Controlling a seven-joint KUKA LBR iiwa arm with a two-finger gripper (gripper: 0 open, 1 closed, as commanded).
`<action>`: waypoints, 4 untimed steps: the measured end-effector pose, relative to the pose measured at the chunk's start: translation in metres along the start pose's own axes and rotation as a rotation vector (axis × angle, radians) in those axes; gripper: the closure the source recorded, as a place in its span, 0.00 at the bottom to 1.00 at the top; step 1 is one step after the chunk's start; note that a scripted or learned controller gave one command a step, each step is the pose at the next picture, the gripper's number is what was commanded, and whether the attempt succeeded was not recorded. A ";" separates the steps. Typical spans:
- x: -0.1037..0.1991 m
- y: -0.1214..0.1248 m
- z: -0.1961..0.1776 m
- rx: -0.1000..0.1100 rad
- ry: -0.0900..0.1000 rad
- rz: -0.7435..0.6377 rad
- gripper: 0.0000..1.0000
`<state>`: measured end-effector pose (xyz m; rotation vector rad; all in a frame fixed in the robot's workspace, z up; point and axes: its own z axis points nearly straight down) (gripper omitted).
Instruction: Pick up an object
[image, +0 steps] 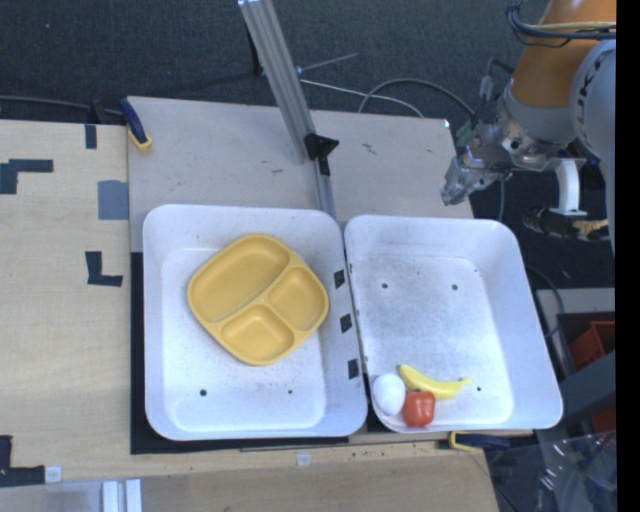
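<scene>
Claw (462, 188) of mine hangs above the bench just beyond the far rim of the right bin (520, 300), near that bin's far corner, and I cannot tell how it is set. Nothing shows in it. The things to pick lie well apart from it, huddled at the near edge of the same bin: a yellow banana (432, 382), a white egg (389, 393) just to its left, and a small red pepper (420, 408) touching both. They sit at the opposite side of the bin from my claw. In the left bin (165, 320) lies a yellow divided plate (257, 298), tilted askew.
</scene>
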<state>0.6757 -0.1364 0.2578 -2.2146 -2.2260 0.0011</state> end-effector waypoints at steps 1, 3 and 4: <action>0.051 -0.019 0.016 0.002 0.000 0.000 1.00; 0.137 -0.045 0.030 0.002 0.001 0.000 1.00; 0.186 -0.047 0.026 0.000 0.001 -0.002 1.00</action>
